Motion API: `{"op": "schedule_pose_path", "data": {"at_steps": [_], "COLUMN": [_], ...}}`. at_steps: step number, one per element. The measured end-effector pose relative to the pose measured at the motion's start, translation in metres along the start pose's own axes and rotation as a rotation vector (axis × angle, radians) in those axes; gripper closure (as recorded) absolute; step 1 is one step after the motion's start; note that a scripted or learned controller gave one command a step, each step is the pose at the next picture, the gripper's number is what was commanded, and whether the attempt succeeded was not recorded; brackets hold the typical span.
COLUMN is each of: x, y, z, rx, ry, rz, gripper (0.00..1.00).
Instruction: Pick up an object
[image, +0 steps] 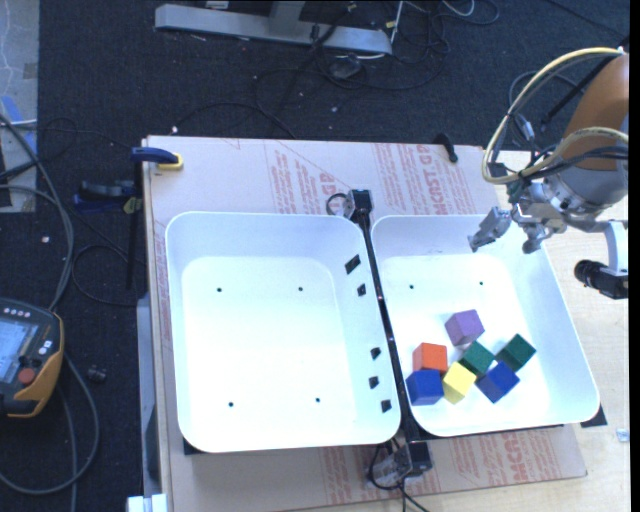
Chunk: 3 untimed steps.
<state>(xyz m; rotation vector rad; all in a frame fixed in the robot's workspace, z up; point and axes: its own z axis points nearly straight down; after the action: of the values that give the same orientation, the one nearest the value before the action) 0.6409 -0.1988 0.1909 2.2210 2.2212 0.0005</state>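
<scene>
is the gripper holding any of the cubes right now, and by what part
Nothing is held. The gripper is open above the right bin's far edge, apart from the cubes.

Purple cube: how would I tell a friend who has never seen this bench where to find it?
Look at the right bin, the one under the gripper. A huddle of small cubes lies in its near half. The purple cube sits at the far edge of that huddle, just beyond the orange cube and a green cube, and it is the only purple one.

Glossy white plastic bins (190, 330), matt painted blocks (464, 326) (wood, seemingly), printed cardboard sheet (400, 170) beneath
</scene>
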Motion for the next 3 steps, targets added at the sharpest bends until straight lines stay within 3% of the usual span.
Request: {"op": "schedule_pose_path", "data": {"at_steps": [2, 3], "x": [0.000, -0.010], "y": [0.000, -0.076], "z": [0.000, 0.037], "rx": [0.000, 0.004], "ry": [0.000, 0.001], "rz": [0.000, 0.003], "gripper": [0.00, 0.00]}}
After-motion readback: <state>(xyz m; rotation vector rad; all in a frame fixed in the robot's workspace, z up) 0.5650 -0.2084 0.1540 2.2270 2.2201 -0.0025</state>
